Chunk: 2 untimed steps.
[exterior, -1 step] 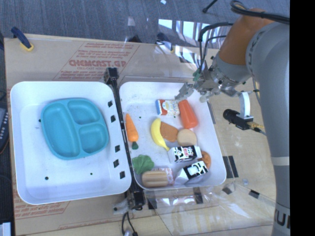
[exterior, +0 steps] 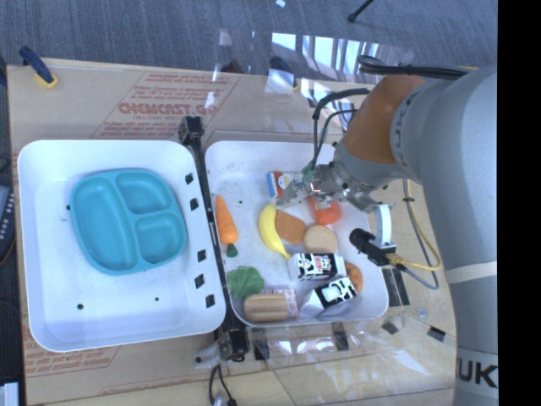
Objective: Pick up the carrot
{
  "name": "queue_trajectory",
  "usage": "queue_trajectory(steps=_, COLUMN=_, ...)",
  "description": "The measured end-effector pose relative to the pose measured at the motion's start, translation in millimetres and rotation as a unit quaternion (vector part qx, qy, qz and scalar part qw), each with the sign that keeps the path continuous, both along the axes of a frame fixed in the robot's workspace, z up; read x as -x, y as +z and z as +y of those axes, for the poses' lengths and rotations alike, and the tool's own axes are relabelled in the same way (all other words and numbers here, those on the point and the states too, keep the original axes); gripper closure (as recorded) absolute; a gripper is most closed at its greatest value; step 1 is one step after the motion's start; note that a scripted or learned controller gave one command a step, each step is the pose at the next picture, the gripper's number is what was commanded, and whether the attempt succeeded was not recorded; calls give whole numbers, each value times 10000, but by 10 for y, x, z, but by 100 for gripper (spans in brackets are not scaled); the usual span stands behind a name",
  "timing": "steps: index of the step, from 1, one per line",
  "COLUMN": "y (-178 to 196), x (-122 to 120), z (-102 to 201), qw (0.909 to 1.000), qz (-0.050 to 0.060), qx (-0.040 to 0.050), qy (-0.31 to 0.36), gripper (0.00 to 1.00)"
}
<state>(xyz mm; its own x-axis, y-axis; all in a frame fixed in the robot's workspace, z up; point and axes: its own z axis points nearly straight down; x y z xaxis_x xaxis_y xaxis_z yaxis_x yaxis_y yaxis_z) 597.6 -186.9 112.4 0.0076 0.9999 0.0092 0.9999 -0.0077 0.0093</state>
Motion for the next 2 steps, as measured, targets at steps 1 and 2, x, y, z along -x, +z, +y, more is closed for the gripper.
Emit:
queue_trajectory(steps=1, y=-209, x=555, z=432, qw=9993, qz=89, qx=33, qy=366, gripper=0)
queue_trajectory(steps=2, y=-111, x=554, z=420, qw=9990, qz=121, qx=46, qy=435, gripper=100)
